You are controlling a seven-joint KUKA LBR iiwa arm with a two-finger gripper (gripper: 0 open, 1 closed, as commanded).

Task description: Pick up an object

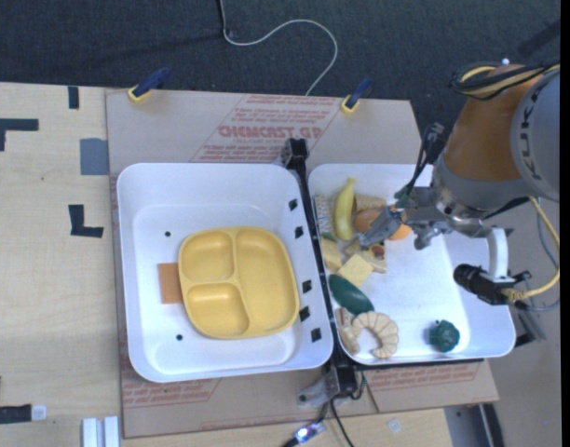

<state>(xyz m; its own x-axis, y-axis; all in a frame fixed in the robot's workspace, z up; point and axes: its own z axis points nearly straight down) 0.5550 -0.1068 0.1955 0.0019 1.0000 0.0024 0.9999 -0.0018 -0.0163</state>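
Observation:
My gripper (376, 236) hangs low in the right bin (471, 347), over a cluster of toy food at the bin's left side. Just left of it stands a yellow banana (345, 209), and an orange round piece (367, 219) sits right behind the gripper tip. Pale yellow cheese-like pieces (356, 269) lie directly below the tip. Further toward the front are a dark green leaf-shaped item (350, 295), a beige shrimp (376, 331) and a dark teal ball (443, 335). Whether anything is held is hidden by the gripper body.
The left bin (136, 250) holds a yellow divided plate (238, 280) with a brown flat card (169, 283) sticking out at its left. A black divider (310, 240) separates the bins. The right bin's middle floor (425, 287) is bare white.

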